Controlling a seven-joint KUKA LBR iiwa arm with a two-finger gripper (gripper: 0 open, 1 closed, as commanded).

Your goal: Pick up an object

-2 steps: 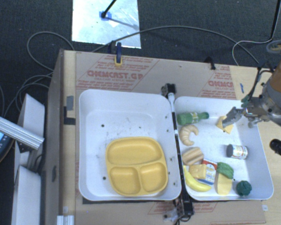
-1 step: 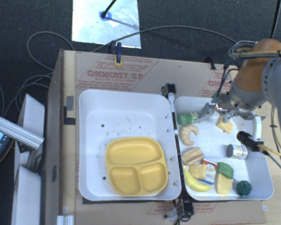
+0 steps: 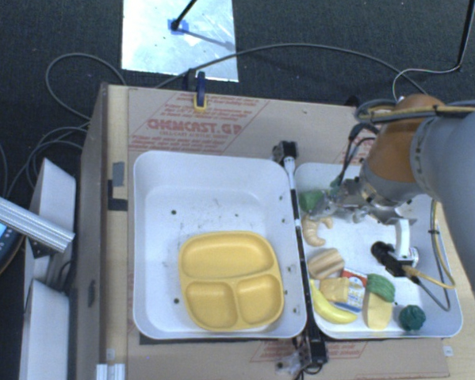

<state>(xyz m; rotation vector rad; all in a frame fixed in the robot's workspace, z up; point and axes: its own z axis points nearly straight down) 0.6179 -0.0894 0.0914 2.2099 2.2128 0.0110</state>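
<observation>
White right bin (image 3: pixel 441 327), green toy (image 3: pixel 310 200), gripper (image 3: pixel 340 200) just beside

The arm (image 3: pixel 454 149) is a thick grey cylinder. Nearer the tool (image 3: pixel 344 200) sits an orange band (image 3: pixel 394 150). Thin dark cables (image 3: pixel 359 140) loop above the tool.

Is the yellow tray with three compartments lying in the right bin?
No, the yellow tray lies in the left bin, while the right bin holds the small food items.

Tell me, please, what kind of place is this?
Probably a robotics lab. A robot arm reaches over two white bins on a bench, one holding toy food such as a banana, and cables lie on the floor.
</observation>
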